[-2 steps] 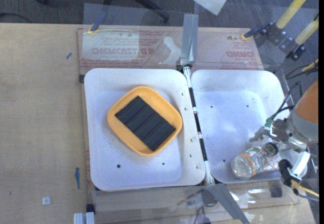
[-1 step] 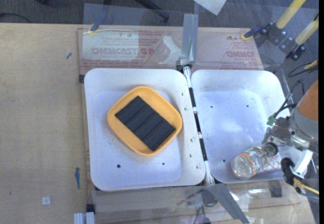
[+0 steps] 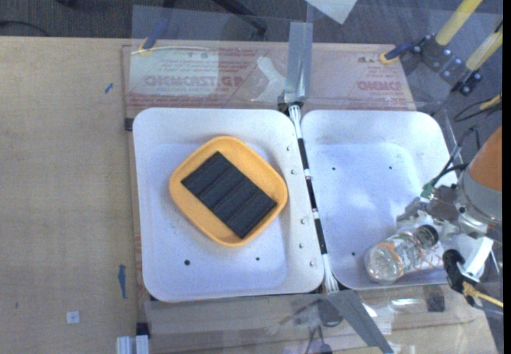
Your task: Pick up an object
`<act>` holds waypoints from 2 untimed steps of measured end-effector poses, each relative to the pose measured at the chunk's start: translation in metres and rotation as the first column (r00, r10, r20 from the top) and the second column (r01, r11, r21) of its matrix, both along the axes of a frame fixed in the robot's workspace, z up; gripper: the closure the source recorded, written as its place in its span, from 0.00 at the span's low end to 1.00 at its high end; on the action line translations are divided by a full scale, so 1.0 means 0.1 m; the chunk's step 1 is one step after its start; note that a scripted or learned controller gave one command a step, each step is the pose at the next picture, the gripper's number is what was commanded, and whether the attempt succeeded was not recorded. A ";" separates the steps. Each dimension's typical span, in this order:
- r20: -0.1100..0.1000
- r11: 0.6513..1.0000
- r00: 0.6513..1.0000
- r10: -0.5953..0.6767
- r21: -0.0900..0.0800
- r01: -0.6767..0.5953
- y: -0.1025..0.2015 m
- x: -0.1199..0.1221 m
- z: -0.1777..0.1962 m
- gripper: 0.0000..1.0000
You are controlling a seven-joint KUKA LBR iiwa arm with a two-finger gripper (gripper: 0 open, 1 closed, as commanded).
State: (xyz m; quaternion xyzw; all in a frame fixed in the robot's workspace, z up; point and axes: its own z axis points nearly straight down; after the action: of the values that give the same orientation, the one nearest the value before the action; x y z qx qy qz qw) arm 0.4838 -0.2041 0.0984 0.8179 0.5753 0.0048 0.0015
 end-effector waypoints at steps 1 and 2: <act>-0.002 0.970 0.970 -0.243 -0.005 0.243 0.39 -0.02 -0.10 0.00; -0.001 0.971 0.971 -0.241 -0.004 0.241 0.40 -0.01 0.00 1.00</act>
State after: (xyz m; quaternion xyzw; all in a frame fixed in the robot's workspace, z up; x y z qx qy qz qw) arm 0.4824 -0.1642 0.0983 0.8817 0.4718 0.0028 0.0032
